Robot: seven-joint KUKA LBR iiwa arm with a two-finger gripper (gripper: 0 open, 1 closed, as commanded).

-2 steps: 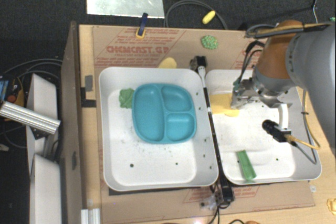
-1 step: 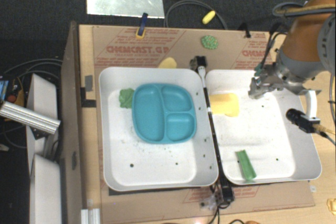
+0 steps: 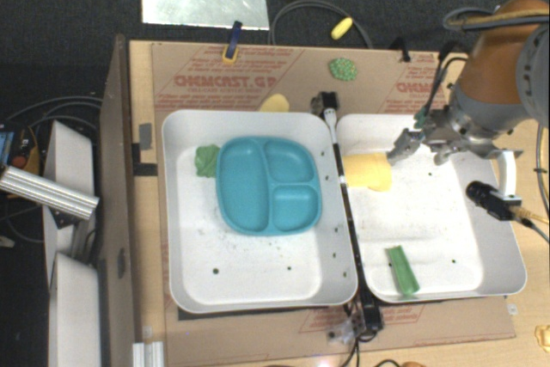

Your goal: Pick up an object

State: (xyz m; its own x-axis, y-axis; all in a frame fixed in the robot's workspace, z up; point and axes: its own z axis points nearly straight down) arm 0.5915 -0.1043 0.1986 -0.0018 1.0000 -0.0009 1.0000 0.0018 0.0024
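Note:
A pale yellow object (image 3: 368,171) lies at the left side of the right bin (image 3: 447,219), against the divider. A flat green strip (image 3: 401,269) rests near that bin's front edge. In the left bin (image 3: 258,271) sits a blue divided plate (image 3: 267,185) with a small green leafy piece (image 3: 206,159) at its left rim. My gripper (image 3: 423,149) hangs over the back of the right bin, just right of the yellow object and apart from it. Its fingers (image 3: 402,147) are spread open with nothing between them.
Outside the bins, on the cardboard at the back, lie a yellow piece (image 3: 275,104), a green knobbly ball (image 3: 343,69) and a small yellow item (image 3: 342,28). A black attachment (image 3: 491,200) on the arm overhangs the right bin's right side. Cables run along the back.

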